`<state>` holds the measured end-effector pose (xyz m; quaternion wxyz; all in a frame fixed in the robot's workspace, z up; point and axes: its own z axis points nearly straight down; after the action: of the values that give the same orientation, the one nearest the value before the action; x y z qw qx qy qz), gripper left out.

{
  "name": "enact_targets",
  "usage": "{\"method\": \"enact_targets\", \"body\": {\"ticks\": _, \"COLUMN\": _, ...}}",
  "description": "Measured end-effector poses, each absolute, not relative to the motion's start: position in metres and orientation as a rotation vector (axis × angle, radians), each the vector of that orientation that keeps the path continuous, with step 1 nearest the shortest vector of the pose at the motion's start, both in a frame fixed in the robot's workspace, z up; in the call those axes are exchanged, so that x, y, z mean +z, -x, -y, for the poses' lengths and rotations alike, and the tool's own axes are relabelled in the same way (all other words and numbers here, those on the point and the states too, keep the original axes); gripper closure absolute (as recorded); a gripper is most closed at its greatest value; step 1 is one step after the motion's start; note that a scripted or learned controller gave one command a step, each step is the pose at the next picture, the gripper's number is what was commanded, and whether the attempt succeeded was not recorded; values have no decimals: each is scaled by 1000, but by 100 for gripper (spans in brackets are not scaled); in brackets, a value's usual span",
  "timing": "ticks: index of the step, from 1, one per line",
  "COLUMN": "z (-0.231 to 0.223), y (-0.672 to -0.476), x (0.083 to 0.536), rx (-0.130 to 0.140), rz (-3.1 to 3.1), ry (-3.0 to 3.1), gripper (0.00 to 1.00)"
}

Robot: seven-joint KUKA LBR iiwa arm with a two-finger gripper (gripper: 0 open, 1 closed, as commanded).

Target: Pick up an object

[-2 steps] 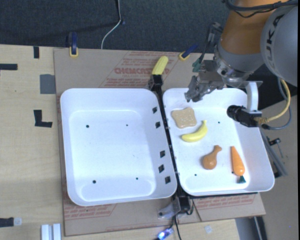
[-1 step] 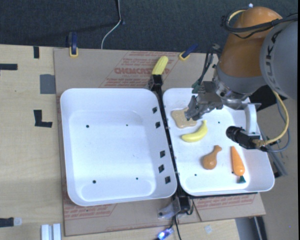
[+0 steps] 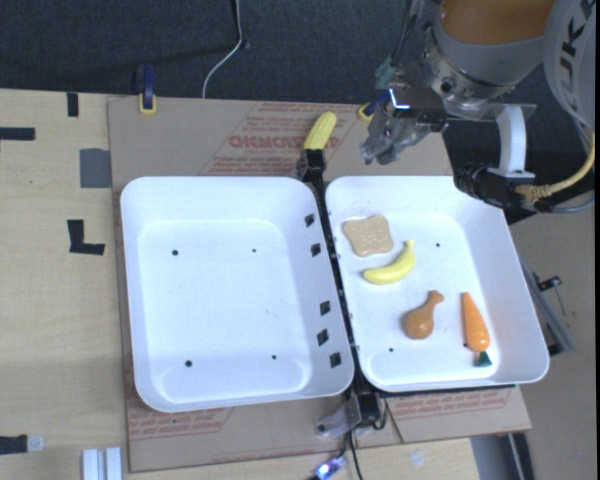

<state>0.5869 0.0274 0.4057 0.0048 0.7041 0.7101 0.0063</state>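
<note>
The grey arm's gripper point(image 3: 385, 146) hovers above the right white bin's point(image 3: 510, 258) far edge; whether it is open, I cannot tell. Inside lie a tan toast slice point(image 3: 367, 235), yellow banana point(image 3: 391, 266), brown drumstick point(image 3: 421, 316) and orange carrot point(image 3: 474, 324).

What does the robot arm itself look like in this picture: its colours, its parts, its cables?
The arm is grey, with a glossy orange band above the wrist and dark letters on its shell. Thin cables run down to the small dark metal gripper. A white bracket and a yellowish hose hang beside it.
</note>
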Motion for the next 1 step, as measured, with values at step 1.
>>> {"method": "enact_targets", "body": {"ticks": 1, "z": 17, "y": -515, "x": 409, "rx": -1, "rz": -2218, "ry": -2225, "gripper": 100}}
